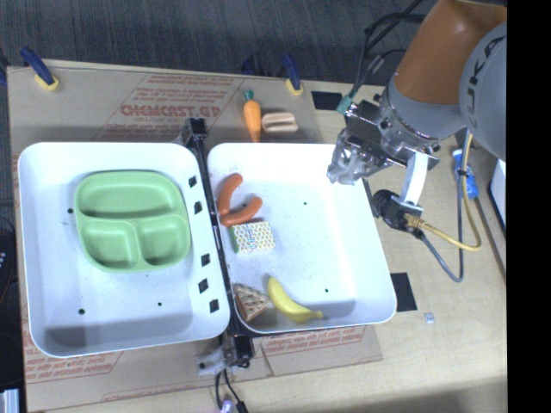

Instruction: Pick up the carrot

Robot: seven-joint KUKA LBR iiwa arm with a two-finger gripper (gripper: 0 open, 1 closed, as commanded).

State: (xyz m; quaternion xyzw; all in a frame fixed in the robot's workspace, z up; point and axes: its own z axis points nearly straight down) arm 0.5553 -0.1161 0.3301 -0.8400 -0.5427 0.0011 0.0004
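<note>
orange carrot [251,119] on cardboard behind the bins, hand [347,163] well right, grip state unclear

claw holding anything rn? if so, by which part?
Nothing is held. The claw hovers over the right bin's upper right corner with nothing between its fingers. The carrot lies outside the bins, on the cardboard above the right bin, beside a small sandwich.

Carrot [251,120] lies open, hot dog bun [279,124] beside.
</note>
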